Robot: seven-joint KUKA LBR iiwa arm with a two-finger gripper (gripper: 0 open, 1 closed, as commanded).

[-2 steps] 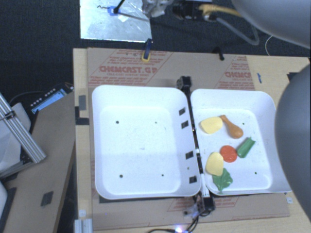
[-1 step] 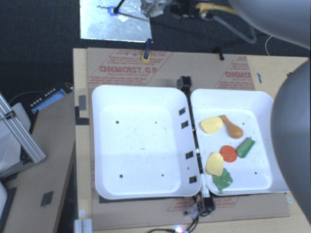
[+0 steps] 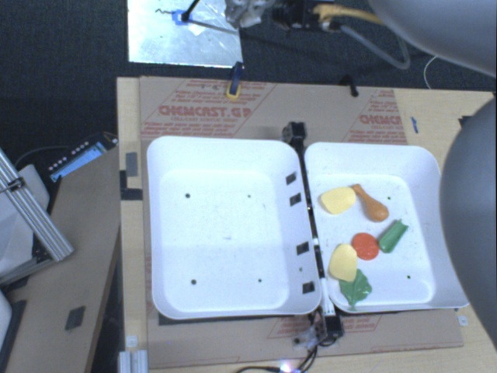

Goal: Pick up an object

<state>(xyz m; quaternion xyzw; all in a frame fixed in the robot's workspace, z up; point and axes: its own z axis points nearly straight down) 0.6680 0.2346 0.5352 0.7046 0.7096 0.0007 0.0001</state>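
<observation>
Several toy food pieces lie in the right bin (image 3: pixel 415 162). A yellow piece (image 3: pixel 338 200) touches an orange drumstick (image 3: pixel 370 203) near the bin's middle. Below them sit a red round piece (image 3: pixel 365 245) and a green pepper-like piece (image 3: pixel 392 236) side by side. A second yellow piece (image 3: pixel 343 263) rests against a green leafy piece (image 3: pixel 356 289) near the front left corner. My gripper (image 3: pixel 248 5) hangs high at the top of the view, beyond the bins' far edge and well away from every piece. Nothing shows in its grasp.
The left bin (image 3: pixel 167 158) lies beside the right one, with a black hinge strip (image 3: pixel 304 216) between them. Both stand on a cardboard sheet (image 3: pixel 202 111). The grey arm (image 3: pixel 466 208) covers the right edge. A metal plate (image 3: pixel 182 22) lies at the back.
</observation>
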